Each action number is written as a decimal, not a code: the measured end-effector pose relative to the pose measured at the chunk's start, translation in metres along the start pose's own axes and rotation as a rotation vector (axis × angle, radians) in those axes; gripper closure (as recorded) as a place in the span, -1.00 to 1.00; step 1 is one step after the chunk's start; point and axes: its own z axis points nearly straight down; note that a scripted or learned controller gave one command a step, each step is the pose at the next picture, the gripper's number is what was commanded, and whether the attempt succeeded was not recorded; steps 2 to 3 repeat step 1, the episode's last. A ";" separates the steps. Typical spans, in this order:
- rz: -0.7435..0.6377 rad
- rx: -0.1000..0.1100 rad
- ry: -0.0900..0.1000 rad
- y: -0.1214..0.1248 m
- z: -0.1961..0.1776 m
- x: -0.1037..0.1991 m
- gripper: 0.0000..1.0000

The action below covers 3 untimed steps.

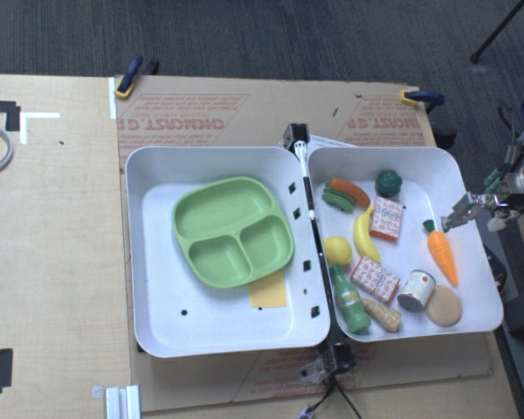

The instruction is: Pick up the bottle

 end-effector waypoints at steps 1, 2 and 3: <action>-0.002 0.000 -0.001 0.000 -0.009 0.000 1.00; -0.002 0.000 -0.001 0.000 -0.009 0.000 1.00; -0.002 0.000 -0.001 0.000 -0.009 0.000 1.00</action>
